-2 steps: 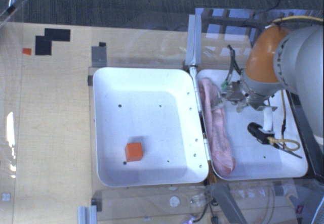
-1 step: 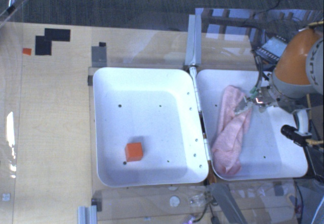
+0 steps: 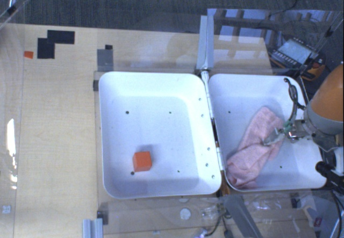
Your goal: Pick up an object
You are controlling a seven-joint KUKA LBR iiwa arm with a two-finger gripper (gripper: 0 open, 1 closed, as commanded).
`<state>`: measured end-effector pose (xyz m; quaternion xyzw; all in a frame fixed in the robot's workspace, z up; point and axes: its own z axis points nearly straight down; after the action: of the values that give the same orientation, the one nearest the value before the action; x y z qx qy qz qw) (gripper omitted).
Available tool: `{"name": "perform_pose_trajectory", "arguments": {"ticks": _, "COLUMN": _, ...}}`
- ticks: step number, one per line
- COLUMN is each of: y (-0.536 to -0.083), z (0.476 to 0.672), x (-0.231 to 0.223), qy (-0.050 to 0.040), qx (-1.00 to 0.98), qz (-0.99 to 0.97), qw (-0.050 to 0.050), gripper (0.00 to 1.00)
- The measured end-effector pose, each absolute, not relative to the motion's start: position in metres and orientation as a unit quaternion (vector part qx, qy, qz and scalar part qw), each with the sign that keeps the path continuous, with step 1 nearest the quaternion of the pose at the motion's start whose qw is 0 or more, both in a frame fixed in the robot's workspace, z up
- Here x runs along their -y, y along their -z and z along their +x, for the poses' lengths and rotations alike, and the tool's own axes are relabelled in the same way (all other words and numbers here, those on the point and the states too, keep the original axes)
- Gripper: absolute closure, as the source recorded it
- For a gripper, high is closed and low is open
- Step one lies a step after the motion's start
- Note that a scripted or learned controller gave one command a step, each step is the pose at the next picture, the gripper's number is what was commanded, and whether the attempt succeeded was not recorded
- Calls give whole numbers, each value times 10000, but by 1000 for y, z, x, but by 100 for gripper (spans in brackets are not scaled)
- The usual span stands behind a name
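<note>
Two things could be picked: a pink cloth point(image 3: 253, 148) lying crumpled in the right bin point(image 3: 242, 89), and a small orange cube point(image 3: 142, 161) well apart in the left bin point(image 3: 156, 92). At the cloth's upper right edge sits the gripper point(image 3: 275, 136), touching the fabric; whether its jaws are spread or pinching a fold I cannot tell. Soft cloth may slip free if only a thin fold is caught, or drag along the bin floor on the bench point(image 3: 54, 140).

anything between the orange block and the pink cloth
In the camera view, bare bin floor and the two bins' adjoining rims separate the orange block from the pink cloth.
</note>
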<state>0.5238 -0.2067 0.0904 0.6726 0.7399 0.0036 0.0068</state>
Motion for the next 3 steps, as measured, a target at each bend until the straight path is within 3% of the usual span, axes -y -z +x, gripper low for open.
{"name": "perform_pose_trajectory", "arguments": {"ticks": 1, "y": -91, "z": 522, "x": 185, "qy": -35, "qx": -7973, "qz": 6035, "qw": 91, "gripper": 0}}
{"name": "perform_pose_trajectory", "arguments": {"ticks": 2, "y": -90, "z": 542, "x": 199, "qy": -34, "qx": -8050, "qz": 5933, "qw": 60, "gripper": 0}}
{"name": "perform_pose_trajectory", "arguments": {"ticks": 3, "y": -90, "z": 573, "x": 171, "qy": -39, "qx": -8088, "qz": 5881, "qw": 68, "gripper": 0}}
